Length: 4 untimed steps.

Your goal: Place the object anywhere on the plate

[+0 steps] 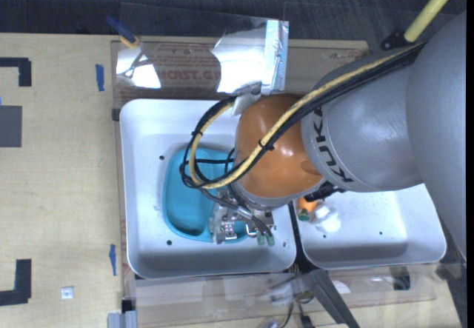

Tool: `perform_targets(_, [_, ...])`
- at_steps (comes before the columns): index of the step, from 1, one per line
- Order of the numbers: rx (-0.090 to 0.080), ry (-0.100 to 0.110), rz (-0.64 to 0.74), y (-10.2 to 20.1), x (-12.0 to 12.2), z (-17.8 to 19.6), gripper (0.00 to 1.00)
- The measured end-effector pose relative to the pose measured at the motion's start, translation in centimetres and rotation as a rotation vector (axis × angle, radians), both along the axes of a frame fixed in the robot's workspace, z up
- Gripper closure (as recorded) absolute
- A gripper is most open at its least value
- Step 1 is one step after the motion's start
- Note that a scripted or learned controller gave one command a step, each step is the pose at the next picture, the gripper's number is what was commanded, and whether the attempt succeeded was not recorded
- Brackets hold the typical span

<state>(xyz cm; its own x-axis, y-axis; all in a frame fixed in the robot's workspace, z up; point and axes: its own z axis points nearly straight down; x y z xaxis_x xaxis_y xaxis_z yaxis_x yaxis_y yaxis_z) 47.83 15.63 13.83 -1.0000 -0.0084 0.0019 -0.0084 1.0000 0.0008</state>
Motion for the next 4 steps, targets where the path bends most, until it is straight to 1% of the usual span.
perform_targets(1, [-0.002,-0.001,0.012,-6.3,2.4,-1.8,1.0])
perform_targets(2, [-0.003,-0.021,0.185,-1.5,2.3,-4.3,1.0])
perform_targets(3, [-0.002,-0.025,0.183,-1.5,2.4,-4.3,0.0])
perform_targets(4, [-0.002,-0.026,0.183,-1.5,2.5,-4.2,0.0])
